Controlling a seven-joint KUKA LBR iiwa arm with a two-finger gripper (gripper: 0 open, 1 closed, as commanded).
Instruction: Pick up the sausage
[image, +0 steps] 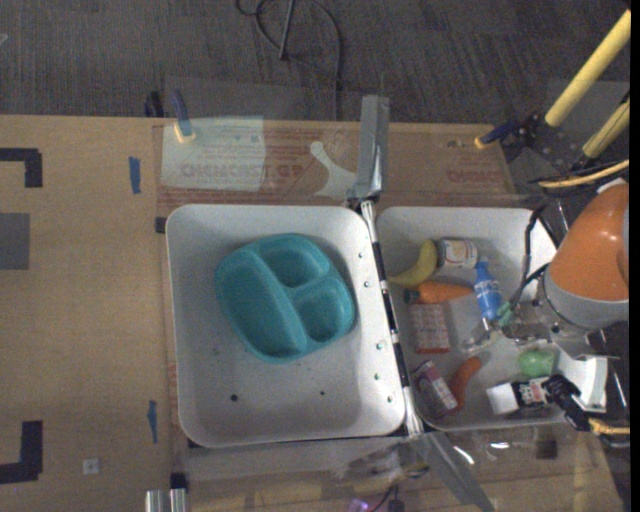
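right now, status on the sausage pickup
Gripper low over right bin, nothing seen held. Sausage lying near front edge, untouched. Blue bottle and green item crowd close.

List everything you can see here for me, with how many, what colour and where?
bins: two, white, side by side on the bench
divided plate: one, teal, left bin
banana: one, yellow, right bin, top
jar: one, pale, beside the banana
carrot: one, orange, below the banana
bottle: one, blue, middle of right bin
sausage: one, reddish-brown, right bin, lower middle
green piece: one, right bin
arm: one, orange band, right
pincer: one, above the right bin
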